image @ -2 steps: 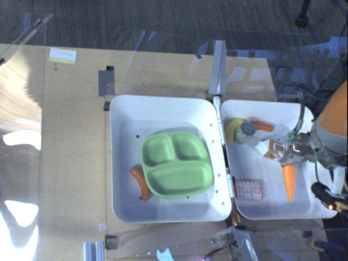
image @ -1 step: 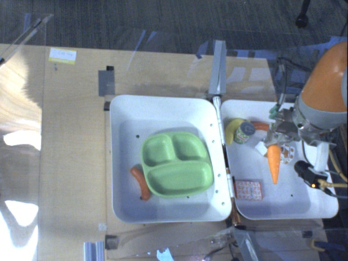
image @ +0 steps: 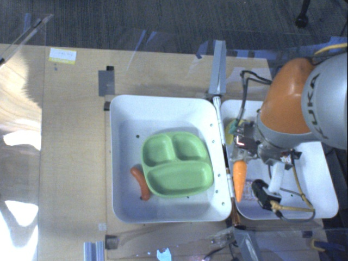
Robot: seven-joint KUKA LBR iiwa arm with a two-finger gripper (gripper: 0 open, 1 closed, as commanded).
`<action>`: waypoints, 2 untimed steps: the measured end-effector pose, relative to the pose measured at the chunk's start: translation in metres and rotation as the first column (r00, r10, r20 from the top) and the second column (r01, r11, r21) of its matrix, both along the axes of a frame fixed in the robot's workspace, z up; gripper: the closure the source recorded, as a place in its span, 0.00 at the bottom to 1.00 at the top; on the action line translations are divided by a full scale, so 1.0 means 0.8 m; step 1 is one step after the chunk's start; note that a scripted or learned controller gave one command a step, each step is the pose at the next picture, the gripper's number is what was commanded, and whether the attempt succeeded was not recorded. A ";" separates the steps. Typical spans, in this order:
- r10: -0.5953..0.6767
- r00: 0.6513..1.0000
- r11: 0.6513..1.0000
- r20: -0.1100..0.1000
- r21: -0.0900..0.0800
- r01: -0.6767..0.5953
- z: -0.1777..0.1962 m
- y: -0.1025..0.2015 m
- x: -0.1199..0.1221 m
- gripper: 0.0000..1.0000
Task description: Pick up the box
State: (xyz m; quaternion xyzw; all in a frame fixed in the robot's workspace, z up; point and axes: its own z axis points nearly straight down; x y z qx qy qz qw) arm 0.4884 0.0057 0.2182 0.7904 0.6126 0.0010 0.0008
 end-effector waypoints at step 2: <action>0.910 0.415 0.415 0.003 -0.007 -0.910 0.016 0.112 0.049 1.00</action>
